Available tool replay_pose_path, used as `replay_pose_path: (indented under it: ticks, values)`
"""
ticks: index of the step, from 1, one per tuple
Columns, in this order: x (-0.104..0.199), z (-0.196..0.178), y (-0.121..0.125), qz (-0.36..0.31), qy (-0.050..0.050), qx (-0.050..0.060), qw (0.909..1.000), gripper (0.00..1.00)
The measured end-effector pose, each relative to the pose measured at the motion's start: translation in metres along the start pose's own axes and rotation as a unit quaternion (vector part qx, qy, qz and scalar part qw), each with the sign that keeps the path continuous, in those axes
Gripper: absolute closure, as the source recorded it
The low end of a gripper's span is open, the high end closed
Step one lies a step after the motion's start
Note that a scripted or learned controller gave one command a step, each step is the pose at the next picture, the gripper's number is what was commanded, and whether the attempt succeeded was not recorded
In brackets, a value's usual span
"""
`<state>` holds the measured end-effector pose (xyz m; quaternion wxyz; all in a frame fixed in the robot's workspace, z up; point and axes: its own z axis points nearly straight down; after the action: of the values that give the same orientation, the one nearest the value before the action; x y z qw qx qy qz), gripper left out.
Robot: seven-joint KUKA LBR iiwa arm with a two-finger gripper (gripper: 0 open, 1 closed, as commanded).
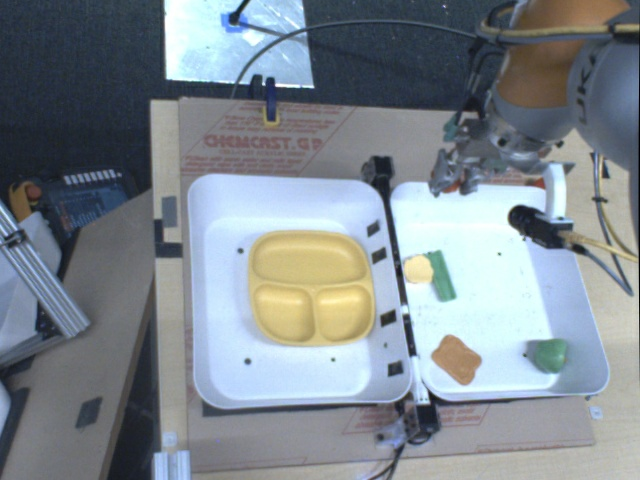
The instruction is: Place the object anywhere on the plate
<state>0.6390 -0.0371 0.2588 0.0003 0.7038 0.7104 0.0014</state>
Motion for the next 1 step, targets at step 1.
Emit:
replay_pose_path:
  ticks: [1]
  values:
    - [0.0526,0.0168,-0.018,0.0,0.0,0.002,1.0,1.0]
